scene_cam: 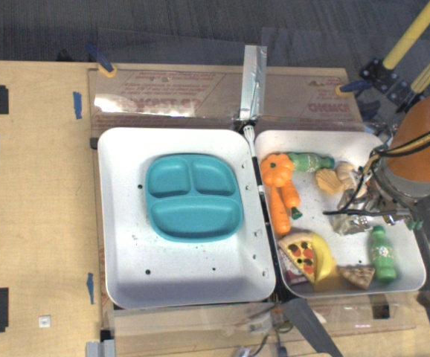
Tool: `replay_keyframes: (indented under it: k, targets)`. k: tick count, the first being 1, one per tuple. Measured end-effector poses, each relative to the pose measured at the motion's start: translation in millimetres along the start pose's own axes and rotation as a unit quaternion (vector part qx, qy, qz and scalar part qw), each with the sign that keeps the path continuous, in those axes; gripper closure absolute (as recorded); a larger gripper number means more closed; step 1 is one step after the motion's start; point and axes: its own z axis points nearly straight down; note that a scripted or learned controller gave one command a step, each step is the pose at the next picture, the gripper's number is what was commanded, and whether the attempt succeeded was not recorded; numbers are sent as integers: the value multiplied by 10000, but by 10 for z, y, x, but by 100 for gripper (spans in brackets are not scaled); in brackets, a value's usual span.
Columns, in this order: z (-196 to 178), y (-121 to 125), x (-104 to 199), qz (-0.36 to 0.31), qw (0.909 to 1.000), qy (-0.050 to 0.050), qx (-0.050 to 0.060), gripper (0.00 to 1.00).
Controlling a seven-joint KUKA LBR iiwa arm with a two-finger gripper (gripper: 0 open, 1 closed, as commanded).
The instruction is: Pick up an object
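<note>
The right bin [416, 277] holds several toy foods. An orange pumpkin [277, 169] sits above a carrot [280, 208], with a green vegetable [309, 160] beside it. Two tan pieces [332, 178] lie near the middle. A pizza slice [301, 253], a yellow banana [323, 256], a brown wedge [358, 276] and a green bottle [382, 253] lie along the front. My gripper [355, 213] is low inside this bin, right of centre, just above the bottle and beside the tan pieces. I see nothing clearly held in it.
The left bin [118, 199] carries a teal divided plate [193, 196]. The grey arm with its orange band [423, 147] covers the right bin's right side. A yellow pole [417, 24] and clamp stand at the back right.
</note>
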Motion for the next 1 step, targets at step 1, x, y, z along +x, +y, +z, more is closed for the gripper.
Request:
replay_keyframes:
  k: [1]
  targets:
    - [10, -432, -80, -1531, 9882, -8, 3, 100]
